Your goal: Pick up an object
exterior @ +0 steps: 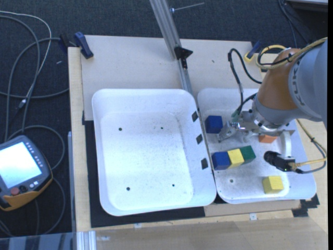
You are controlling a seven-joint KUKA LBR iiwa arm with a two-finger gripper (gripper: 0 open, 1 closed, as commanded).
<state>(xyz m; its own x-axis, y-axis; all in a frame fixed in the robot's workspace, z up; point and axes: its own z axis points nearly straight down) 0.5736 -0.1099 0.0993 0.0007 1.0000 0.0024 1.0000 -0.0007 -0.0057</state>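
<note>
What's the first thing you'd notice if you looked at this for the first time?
Probably the big grey and orange robot arm reaching in from the right over the right bin. Next, the bright blocks under it: a blue block, a blue, yellow and green row, and a yellow block near the front.

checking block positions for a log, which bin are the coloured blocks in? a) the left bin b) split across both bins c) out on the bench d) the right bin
d, the blue block, the blue, yellow and green row and the lone yellow block all lie in the right bin, under the arm.
</note>
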